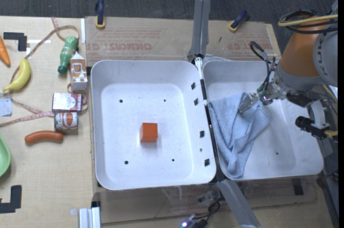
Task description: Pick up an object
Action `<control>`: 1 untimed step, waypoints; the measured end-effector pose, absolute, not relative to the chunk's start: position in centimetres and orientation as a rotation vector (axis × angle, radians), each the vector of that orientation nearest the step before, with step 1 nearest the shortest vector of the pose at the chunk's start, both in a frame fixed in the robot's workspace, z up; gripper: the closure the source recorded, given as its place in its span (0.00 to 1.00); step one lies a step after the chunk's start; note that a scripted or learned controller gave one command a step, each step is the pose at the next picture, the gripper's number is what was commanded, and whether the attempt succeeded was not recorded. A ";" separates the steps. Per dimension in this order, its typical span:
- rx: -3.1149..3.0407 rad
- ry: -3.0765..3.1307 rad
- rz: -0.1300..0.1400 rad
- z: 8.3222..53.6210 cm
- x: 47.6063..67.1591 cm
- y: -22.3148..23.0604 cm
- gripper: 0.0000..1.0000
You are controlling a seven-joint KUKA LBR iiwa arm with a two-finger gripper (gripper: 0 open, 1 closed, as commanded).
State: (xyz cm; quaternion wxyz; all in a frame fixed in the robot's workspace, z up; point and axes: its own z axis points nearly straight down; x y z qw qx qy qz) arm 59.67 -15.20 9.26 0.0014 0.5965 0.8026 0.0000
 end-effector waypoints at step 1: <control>1.882 2.513 -0.001 10.4 59.7 -20.2 0.00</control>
